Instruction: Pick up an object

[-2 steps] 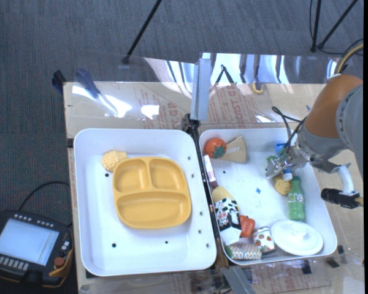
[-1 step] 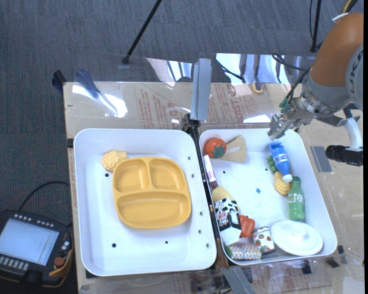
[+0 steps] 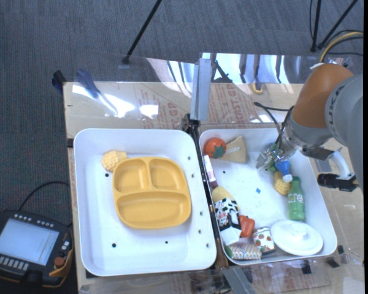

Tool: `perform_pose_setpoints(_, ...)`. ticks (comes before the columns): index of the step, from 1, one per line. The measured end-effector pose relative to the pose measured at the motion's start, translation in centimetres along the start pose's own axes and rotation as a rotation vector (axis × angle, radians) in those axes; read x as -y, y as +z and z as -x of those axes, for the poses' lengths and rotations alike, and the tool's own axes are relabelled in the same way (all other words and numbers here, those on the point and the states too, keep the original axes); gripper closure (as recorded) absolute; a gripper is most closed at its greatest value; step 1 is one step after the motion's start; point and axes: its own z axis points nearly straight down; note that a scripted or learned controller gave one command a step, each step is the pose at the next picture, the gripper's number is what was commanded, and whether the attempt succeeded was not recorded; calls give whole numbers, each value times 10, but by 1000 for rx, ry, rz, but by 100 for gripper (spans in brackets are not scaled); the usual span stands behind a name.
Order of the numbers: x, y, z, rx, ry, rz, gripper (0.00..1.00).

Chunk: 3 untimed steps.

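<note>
Floor: dark grey carpet (image 3: 80, 23) surrounds the bench (image 3: 129, 100) on the far and left sides. Two black tripod legs (image 3: 146, 23) stand on the carpet beyond the bench, one at centre, one (image 3: 319, 14) toward the right. The bench top is pale board under a clear sheet showing bright window-like reflections along its far edge. A handheld control pendant (image 3: 27, 244) with a lit screen lies left of the bench's near corner, cable attached.

Count's two white bins (image 3: 86, 164), one yellow divided plate (image 3: 151, 192), one tomato (image 3: 214, 147), one green bottle (image 3: 296, 199), one white lid (image 3: 298, 237).
</note>
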Motion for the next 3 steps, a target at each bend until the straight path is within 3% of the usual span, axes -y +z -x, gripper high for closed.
perform_pose_setpoints(1,54,4,-57,0,239,3,100)
perform_pose_setpoints(2,53,4,-57,1,238,3,0)
perform_pose_setpoints(3,29,-11,13,-6,123,11,0)
